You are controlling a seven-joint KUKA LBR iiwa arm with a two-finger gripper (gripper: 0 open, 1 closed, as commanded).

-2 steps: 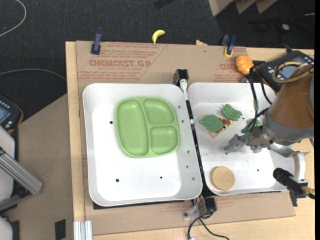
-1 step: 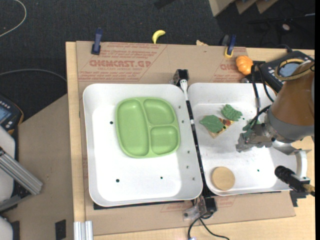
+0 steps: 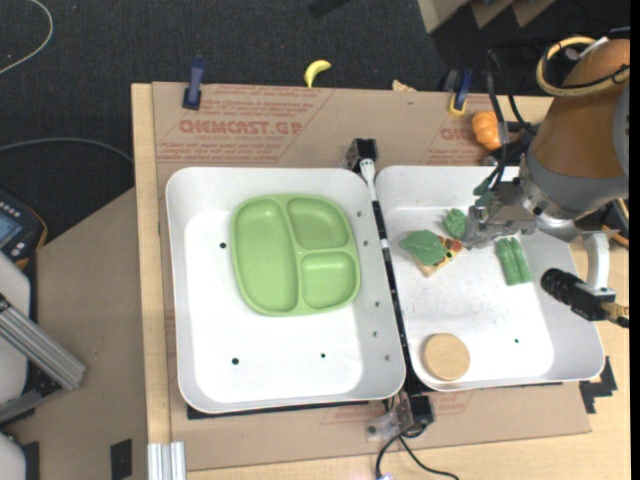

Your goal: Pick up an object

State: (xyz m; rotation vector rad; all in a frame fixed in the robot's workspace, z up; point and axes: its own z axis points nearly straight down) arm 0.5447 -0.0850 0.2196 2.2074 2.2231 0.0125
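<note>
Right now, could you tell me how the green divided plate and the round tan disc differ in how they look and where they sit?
The green plate is large and rounded-square with three compartments; the tan disc is small, round and plain. The plate lies in the middle of the left bin; the disc sits near the front edge of the right bin. Both lie flat, apart from the hand.

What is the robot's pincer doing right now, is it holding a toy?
Pincer: low in the right bin beside the small green toys; open or closed cannot be told, and no toy is seen in its grip.
</note>
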